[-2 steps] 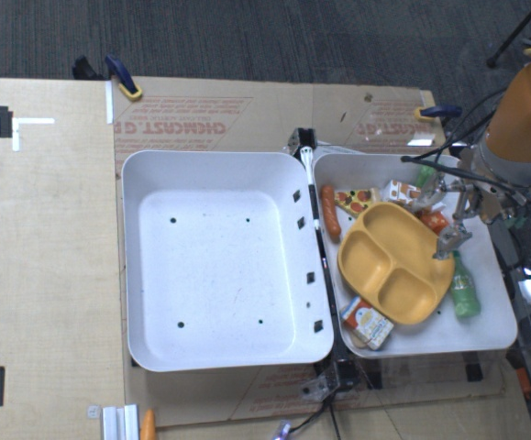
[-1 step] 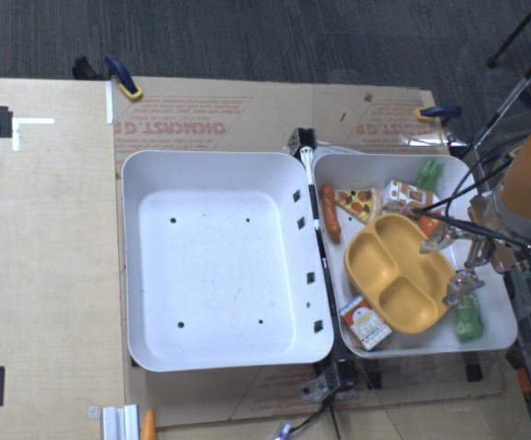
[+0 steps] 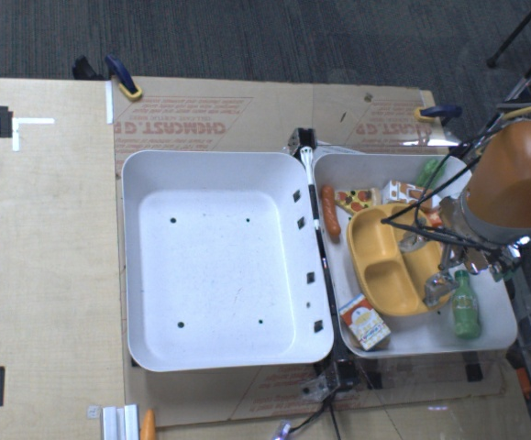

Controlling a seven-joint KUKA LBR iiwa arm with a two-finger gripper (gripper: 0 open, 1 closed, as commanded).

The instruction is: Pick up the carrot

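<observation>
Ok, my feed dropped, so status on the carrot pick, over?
Gripper low at yellow dish right rim, beside green bottle. Carrot lying free along right bin left wall. Dish sits between them.

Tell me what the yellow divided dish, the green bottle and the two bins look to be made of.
Yellow dish: likely moulded plastic, matte, uniform colour with rounded edges. Green bottle: probably plastic, slightly glossy; too small to be sure. Left bin and right bin: seemingly thin white plastic, smooth with rounded corners and a faint sheen.
</observation>
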